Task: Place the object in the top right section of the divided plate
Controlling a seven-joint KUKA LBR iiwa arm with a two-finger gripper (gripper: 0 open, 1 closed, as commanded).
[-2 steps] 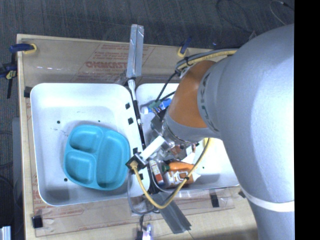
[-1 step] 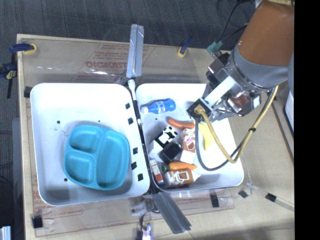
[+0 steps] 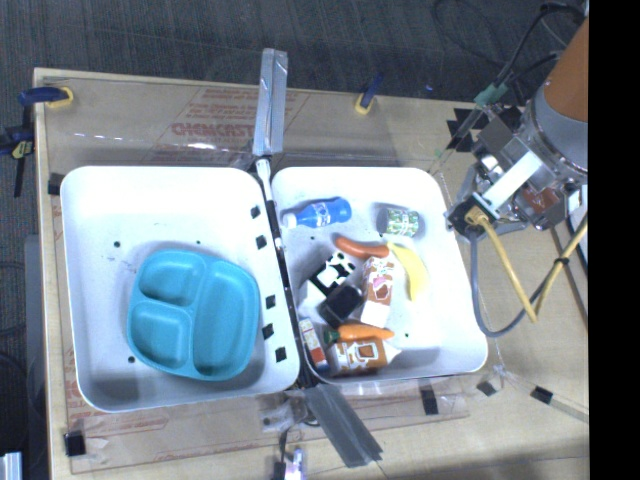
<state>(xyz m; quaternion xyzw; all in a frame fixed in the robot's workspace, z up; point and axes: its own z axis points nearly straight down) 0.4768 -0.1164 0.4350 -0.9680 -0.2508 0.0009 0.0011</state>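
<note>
A teal divided plate (image 3: pixel 193 313) lies in the left bin (image 3: pixel 90 208), with nothing on it. The right bin (image 3: pixel 445 318) holds a heap of items: a blue bottle (image 3: pixel 317 213), a green can (image 3: pixel 400 221), a red sausage (image 3: pixel 360 247), a yellow banana (image 3: pixel 412 270), a black-and-white carton (image 3: pixel 334 269), a small brown-and-white carton (image 3: pixel 377 286), a black block (image 3: pixel 341 303) and an orange sauce bottle (image 3: pixel 358 352). My gripper (image 3: pixel 522 190) hangs outside the right bin, past its upper right corner, well away from the items.
A metal bar (image 3: pixel 270 103) rises from the divider between the bins, and black clips (image 3: pixel 268 298) line that divider. Yellow and grey cables (image 3: pixel 520 288) loop down to the right of the right bin. Bare bench surface surrounds both bins.
</note>
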